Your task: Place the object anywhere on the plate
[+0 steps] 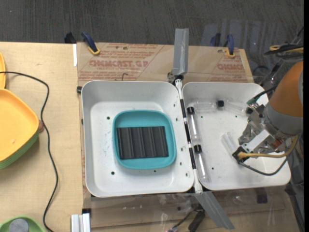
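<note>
- Far left edge, mid-height: you see a stack of yellow dishes (14,124) on the wooden bench, with a black cable (47,129) looping past them down to the lower edge.
- Upper centre: brown cardboard (125,62) lies behind the bins, with a blue clamp (89,41) at its upper left corner.
- Left bin (89,129), centre of frame: a teal plate (145,116) sits on the floor, roughly centred.
- On the plate: a dark ribbed slab (143,142) lies flat and fills the plate's middle, ribs running top to bottom. Log it as the task's thing only with a question mark; the view does not settle whether it is loose or part of the plate.
- Along the divider between the bins: a clear tube (191,129) with black end pieces.
- Right bin (212,182), upper part: a small black piece (220,103) rests on another clear tube.
- Right bin, mid-height: a small clear piece (228,140) lies on the floor, just left of the gripper.
- Right edge: the gripper (247,144) is low over the right bin's floor, well apart from the plate. You cannot tell whether it is spread or pressed together, or whether it pinches anything.
</note>
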Controlling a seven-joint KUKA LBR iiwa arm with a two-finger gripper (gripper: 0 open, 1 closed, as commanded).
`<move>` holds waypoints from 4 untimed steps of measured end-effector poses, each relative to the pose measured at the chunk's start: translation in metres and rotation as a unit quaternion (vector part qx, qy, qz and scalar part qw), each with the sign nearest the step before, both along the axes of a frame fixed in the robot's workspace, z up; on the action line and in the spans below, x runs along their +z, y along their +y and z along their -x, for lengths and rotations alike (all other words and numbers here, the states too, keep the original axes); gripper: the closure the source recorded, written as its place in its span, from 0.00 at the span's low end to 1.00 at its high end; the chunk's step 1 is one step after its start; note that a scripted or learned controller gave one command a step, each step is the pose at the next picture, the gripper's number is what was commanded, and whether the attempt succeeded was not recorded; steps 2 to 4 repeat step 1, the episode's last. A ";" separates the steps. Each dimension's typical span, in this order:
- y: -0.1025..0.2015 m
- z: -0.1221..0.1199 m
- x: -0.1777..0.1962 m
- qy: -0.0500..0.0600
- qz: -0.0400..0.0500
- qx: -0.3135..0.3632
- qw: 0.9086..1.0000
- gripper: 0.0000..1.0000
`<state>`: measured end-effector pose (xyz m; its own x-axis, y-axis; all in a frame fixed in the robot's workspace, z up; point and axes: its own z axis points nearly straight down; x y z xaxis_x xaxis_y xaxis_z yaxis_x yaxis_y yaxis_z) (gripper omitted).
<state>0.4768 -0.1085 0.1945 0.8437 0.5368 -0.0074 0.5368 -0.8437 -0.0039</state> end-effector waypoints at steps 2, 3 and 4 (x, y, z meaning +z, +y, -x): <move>0.000 0.000 0.000 0.000 0.000 0.000 1.000 0.00; 0.000 0.000 0.000 0.000 0.000 0.000 1.000 0.00; 0.000 0.000 0.000 0.000 0.000 0.000 1.000 0.00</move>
